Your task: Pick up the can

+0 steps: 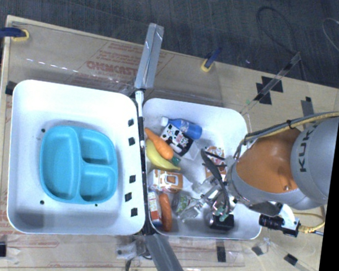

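The can (154, 206), small with a white and orange label, lies on its side against the left wall of the right bin (234, 119), near the front. Next to it rests an orange carrot-like piece (166, 216). My gripper (211, 200) is low in the front right part of that bin, over a clear crumpled wrapper (186, 204), about a hand's width right of the can. The grey arm with its orange band (265, 167) covers the bin's right side.
Further back in the right bin are a blue and white bottle (180, 132), a banana (157, 156), an orange snack box (167, 180) and a red and white packet (215, 157). The left bin (30, 100) holds a blue divided tray (79, 164).
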`<state>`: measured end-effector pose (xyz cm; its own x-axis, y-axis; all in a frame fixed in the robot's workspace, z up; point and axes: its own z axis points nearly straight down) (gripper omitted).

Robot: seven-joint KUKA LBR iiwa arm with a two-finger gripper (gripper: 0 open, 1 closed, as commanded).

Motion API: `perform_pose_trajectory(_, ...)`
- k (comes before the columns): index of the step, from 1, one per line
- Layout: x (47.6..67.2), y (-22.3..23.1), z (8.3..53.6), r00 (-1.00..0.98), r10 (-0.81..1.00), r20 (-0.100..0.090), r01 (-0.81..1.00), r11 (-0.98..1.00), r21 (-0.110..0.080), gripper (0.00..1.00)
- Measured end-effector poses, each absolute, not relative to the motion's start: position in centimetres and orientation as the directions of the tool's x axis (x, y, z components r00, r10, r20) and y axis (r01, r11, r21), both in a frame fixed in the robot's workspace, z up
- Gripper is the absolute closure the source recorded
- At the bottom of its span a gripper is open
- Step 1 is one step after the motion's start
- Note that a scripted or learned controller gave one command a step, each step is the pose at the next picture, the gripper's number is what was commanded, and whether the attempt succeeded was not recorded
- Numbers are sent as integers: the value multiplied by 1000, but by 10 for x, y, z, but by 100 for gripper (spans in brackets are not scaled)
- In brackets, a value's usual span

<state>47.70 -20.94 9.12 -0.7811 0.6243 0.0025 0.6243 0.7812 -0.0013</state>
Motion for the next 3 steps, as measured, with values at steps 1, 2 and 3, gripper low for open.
perform_pose_trajectory(1,478,-208,101,-784,620,2,620,784,0,100)
perform_pose_trajectory(2,478,-209,92,-826,564,2,564,826,0,100)
perform_pose_trajectory(3,546,-197,198,-829,559,-2,559,829,0,100)
